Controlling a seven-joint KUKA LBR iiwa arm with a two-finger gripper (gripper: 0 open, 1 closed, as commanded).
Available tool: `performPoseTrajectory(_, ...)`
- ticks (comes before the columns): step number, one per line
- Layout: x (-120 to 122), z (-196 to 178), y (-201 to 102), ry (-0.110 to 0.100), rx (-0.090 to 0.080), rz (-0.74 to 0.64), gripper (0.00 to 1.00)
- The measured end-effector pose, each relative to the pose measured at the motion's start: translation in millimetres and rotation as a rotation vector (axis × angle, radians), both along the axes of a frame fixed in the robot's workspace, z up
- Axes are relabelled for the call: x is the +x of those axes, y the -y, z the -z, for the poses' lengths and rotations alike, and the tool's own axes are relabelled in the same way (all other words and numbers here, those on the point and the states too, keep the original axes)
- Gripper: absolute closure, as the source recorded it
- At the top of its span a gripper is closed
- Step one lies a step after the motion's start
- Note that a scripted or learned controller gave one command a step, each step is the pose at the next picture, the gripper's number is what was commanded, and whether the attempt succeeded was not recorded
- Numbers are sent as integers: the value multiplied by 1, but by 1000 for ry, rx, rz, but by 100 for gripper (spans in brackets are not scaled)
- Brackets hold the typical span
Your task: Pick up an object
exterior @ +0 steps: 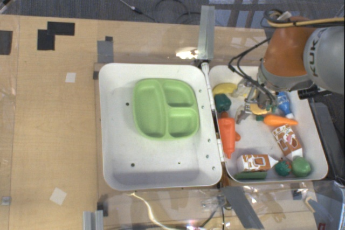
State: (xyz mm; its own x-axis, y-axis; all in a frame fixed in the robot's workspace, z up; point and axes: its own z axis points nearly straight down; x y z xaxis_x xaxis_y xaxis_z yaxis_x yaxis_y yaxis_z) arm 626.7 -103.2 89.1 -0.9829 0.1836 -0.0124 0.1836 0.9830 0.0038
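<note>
Candidate object: the toy carrot point(280, 120), small, orange with a green tip, lying flat in the right bin point(321, 167), at about 3 o'clock from the end effector point(249, 107) and just beside it.
How it should handle: probably light, hollow plastic, stiff and smooth, so likely to slide or roll under a glancing touch; not fragile by the look of it.
Where to grip: across the thicker middle of the body, jaws crossing its long axis, since the tapered tip would squirt out.
Neighbours: a blue bottle point(284, 103) at its 12 o'clock, a printed packet point(287, 140) at its 6 o'clock, a yellow piece point(226, 88) and a dark green piece point(222, 102) at the end effector's 9 to 10 o'clock; crowded, so a clean approach is narrow.
End effector: low among the toys; whether it is open or holding anything, I cannot tell.
Arm pose: reaching in from 3 o'clock, orange band point(287, 51) above the wrist, wrist bent downward into the bin.
Left bin point(117, 169): holds a green divided plate point(165, 108).
</note>
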Motion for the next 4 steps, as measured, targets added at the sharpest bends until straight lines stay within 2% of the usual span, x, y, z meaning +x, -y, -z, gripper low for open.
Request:
performPoseTrajectory(1, -58, -1, 58, 1, -2, 149, 0)
performPoseTrajectory(2, -44, 0, 58, -1, 0, 205, 0)
performPoseTrajectory(3, -41, -14, 57, 9, -1, 200, 100)
performPoseTrajectory(4, -18, -31, 103, -1, -6, -172, 100)
